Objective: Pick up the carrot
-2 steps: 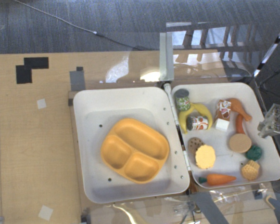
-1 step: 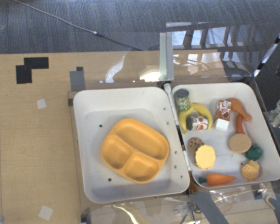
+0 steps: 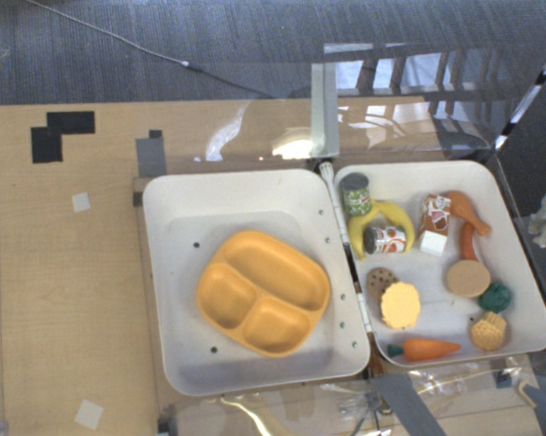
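Lying flat against the near wall of the right bin [image 3: 515,240], just in front of the yellow disc [image 3: 400,305], the carrot [image 3: 431,348] stayed unclaimed, presumably scattered there among other toy foods, and the gripper's state could not be told.

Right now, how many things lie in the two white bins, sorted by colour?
Yellow or yellow-orange: 4 (divided plate, banana, round slice, corn-like piece)
Orange: 2 (carrot, drumstick)
Green: 2
Brown or tan: 2
Red-and-white: 2
Total: 12
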Robot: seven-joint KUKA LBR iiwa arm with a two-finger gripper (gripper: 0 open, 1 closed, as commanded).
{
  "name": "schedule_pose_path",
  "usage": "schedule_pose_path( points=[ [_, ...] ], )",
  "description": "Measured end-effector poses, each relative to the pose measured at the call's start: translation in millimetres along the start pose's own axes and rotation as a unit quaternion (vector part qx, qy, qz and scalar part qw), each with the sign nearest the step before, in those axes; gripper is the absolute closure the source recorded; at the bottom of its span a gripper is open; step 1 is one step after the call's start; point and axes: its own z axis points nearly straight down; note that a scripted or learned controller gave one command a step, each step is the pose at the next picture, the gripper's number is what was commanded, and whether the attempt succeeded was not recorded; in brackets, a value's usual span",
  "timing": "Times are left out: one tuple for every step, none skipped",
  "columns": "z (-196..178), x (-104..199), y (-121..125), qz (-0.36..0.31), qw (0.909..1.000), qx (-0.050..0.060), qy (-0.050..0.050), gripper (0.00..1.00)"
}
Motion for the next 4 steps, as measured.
schedule_pose_path(
  points=[
    [-14.2,-0.1,0.2,-0.073,0.9973,0.000,0.000,1.00],
    [-6.5,-17.7,2.0,-0.160,0.9870,0.000,0.000,1.00],
    [-7.5,-16.7,1.3,-0.282,0.9594,0.000,-0.001,1.00],
    [-20.2,-8.9,0.6,-0.341,0.9400,0.000,-0.001,1.00]
  ],
)
